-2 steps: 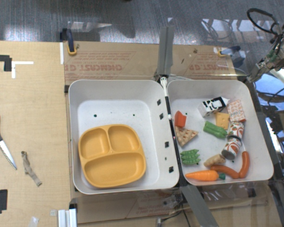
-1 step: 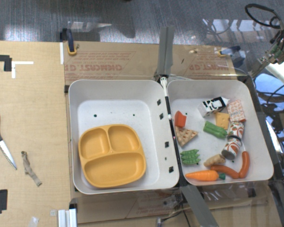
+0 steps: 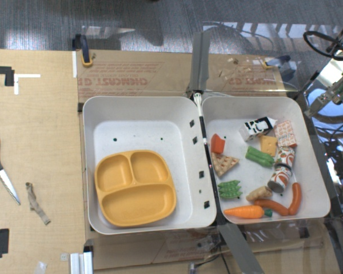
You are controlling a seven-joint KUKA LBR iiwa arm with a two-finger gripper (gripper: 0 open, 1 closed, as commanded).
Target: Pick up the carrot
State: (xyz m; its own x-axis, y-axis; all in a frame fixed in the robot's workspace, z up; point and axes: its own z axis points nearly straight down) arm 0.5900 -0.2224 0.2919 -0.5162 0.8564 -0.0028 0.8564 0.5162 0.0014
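**Currently: two bins stocked, carrot not yet approached**

Surface (image 3: 28, 153): tan board, left of frame. Carries scissors (image 3: 0, 173) at the left edge, well apart from the bins and no part of the task.

Left bin (image 3: 134, 116): white, shallow, centre of frame. Holds one yellow divided plate (image 3: 136, 186) lying flat in its lower left, probably kept as a place for sorted items.

Right bin (image 3: 231, 116): white, shallow, right of centre. Stocked with toy food, crowded toward its lower and right parts, so most pieces have close neighbours.

Arm (image 3: 334, 79): grey and white parts at the upper right of frame, outside the right bin and well apart from the food. Whether the pincer is wide or narrow cannot be told.

Sausage (image 3: 286, 204): red, curved, lower right of the right bin, its end just beside the carrot's green tip.

Carrot (image 3: 244, 212): orange, green tip to the right, lying flat and lengthwise along the bin's lower wall, lower middle of the right bin. Judged awkward: the near wall leaves little room, so closing across its width looks the sounder approach.

Pea pod (image 3: 229, 189): green, just above the carrot, apart from it.
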